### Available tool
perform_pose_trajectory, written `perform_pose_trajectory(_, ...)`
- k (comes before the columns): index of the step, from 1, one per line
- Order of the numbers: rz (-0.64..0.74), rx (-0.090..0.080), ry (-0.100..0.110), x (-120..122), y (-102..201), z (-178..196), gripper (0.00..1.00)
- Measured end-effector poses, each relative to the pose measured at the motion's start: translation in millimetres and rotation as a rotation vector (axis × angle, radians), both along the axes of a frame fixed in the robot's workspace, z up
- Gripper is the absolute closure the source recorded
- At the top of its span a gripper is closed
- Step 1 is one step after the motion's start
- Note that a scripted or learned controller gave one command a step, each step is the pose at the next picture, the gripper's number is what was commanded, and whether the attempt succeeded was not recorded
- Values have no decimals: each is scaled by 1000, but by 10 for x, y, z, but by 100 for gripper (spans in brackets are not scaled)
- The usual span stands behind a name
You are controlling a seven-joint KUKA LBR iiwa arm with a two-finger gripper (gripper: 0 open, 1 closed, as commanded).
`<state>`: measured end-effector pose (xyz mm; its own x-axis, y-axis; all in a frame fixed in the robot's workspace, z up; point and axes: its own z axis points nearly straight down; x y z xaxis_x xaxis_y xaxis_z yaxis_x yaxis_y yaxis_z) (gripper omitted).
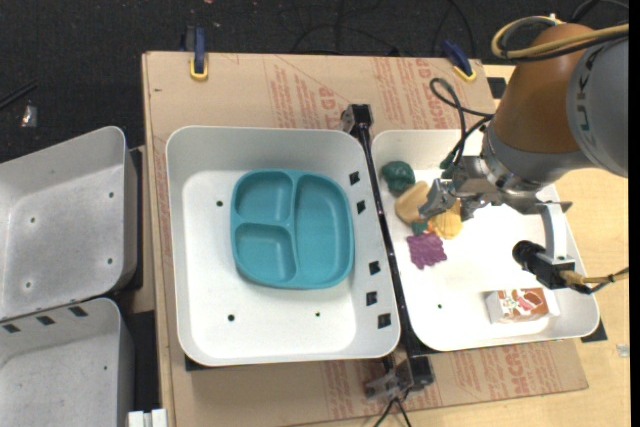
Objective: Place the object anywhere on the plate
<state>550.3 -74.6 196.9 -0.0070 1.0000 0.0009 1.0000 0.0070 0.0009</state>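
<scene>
we list two white bins side by side on the bench. in the left bin (pixel 200 315) we find one teal plate (pixel 293 228) with three compartments, lying flat near the bin's middle, nothing resting on it.

in the right bin (pixel 470 315) we count several small items. a dark green object (pixel 398 176) sits near the upper left corner, close to the divider between the bins. just below it lies a tan, rounded object (pixel 411 204). a yellow object (pixel 447 225) lies just right of the tan one, partly covered by the tool above it. a purple object (pixel 427 250) lies just below those two, apart from the green one. a small printed carton (pixel 518 304), white with red and brown marks, rests near the lower right corner, well apart from the rest.

the gripper (pixel 448 199) hangs over the tan and yellow objects in the right bin; we cannot tell its state, nor whether it touches either item. the grey arm (pixel 560 115) with its orange band enters from the right. a black fitting (pixel 535 258) shows just above the carton.
</scene>
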Motion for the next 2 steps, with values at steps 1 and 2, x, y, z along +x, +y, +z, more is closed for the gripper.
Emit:
perform_pose_trajectory(1, 1, 1, -2, 233, 558, 138, 100)
perform_pose_trajectory(2, 1, 1, -2, 323, 1087, 297, 100)
